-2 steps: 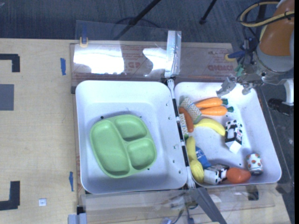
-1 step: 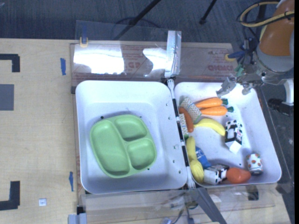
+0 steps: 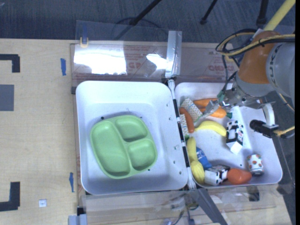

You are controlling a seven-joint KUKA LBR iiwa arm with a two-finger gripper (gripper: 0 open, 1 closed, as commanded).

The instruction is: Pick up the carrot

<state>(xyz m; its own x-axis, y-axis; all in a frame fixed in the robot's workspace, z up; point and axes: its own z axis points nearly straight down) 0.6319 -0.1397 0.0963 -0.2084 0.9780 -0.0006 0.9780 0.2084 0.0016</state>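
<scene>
Camera view looks down on the gripper (image 3: 224, 99), which sits low at the back of the right bin (image 3: 274, 146), hung from the grey arm (image 3: 281, 69) with its orange band (image 3: 253, 64). Whether its fingers are apart or together I cannot tell; they are lost against the clutter beneath them.

Just beside it, at its left, lies the carrot (image 3: 205, 103): an orange tapered piece lying roughly crosswise near the bin's back wall, with a touch of green at the end nearest the gripper. The gripper tip is at or touching that end, though no part of the carrot can be seen held between fingers.

Around the carrot things are crowded. A red-orange piece (image 3: 187, 118) lies along the bin's left wall, a yellow banana (image 3: 211, 127) sits just in front, and a black-and-white carton (image 3: 234, 134) stands close at the right. A second yellow piece (image 3: 193, 159) and an orange-red item (image 3: 238, 175) lie near the front edge.

Well apart, the left bin (image 3: 93, 97) holds a green divided plate (image 3: 123, 146).
</scene>
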